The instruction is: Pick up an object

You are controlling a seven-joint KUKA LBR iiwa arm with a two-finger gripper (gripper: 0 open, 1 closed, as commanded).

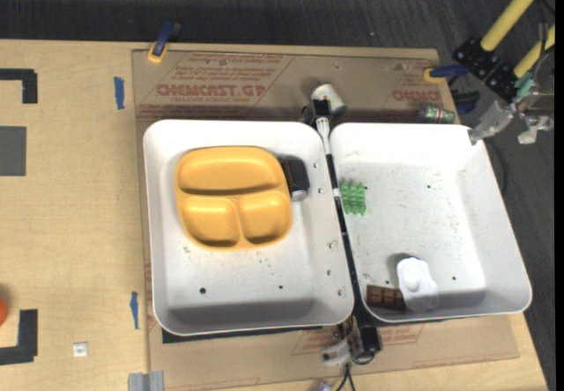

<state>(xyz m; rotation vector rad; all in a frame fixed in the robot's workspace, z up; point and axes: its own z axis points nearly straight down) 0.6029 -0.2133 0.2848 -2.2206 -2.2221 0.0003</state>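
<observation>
– Looking at the gripper (490,125), what worries you?

– It hangs at the far top corner of the right bin (498,204), just outside the rim and well apart from anything it could pick. Whether it is spread or closed, I cannot tell; it is too small and cluttered there. Nothing shows in its grasp.

– So what could it go for?

– In the right bin: a green piece (353,197) near the shared wall, a white lump (416,279) near the front edge, and a brown bar (385,297) touching it, tucked against the front wall. In the left bin (159,204): a yellow tray (233,195) with a dark block (295,176) pressed to its right side.

– And the risks?

– Mostly walls and neighbours. The brown bar lies low in the corner, so the claw would likely strike the wall or catch the white lump instead. The green piece looks small and flat and could slip out. The yellow tray looks too wide to span; a pinch on its rim might tip it. The dark block leaves little room on the tray side.

– Best bet?

– The white lump, I'd judge, approached from the side away from the bar.
</observation>
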